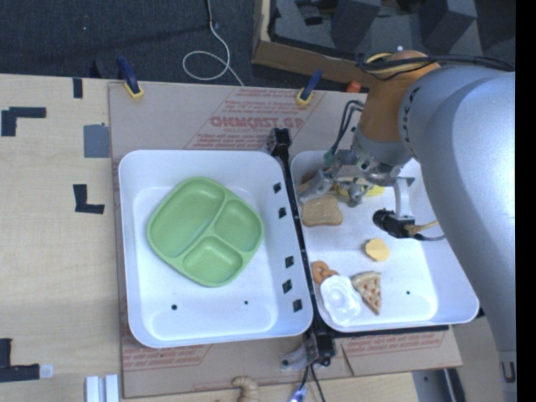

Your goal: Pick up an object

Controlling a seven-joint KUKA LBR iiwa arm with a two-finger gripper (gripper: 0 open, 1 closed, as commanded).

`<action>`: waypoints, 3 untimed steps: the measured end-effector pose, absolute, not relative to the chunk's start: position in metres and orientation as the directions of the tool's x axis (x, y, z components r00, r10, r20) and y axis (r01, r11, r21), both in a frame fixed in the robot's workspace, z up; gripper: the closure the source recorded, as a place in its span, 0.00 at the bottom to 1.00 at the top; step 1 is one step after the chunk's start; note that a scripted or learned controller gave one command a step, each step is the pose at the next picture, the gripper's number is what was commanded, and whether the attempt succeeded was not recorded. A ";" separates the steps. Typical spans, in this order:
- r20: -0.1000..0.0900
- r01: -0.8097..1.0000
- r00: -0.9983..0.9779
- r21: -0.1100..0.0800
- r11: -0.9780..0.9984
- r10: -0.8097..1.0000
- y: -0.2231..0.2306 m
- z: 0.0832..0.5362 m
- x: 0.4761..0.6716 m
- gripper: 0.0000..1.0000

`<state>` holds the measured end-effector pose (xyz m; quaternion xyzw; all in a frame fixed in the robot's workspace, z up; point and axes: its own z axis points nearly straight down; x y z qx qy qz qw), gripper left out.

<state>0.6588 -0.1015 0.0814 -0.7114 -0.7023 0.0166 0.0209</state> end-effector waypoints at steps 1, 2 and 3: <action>0.005 0.999 0.013 -0.053 -0.013 1.000 -0.101 0.081 0.659 0.00; 0.007 0.999 0.013 -0.053 -0.012 1.000 -0.102 0.081 0.659 0.00; 0.018 0.998 0.009 -0.056 -0.008 1.000 -0.107 0.081 0.659 0.00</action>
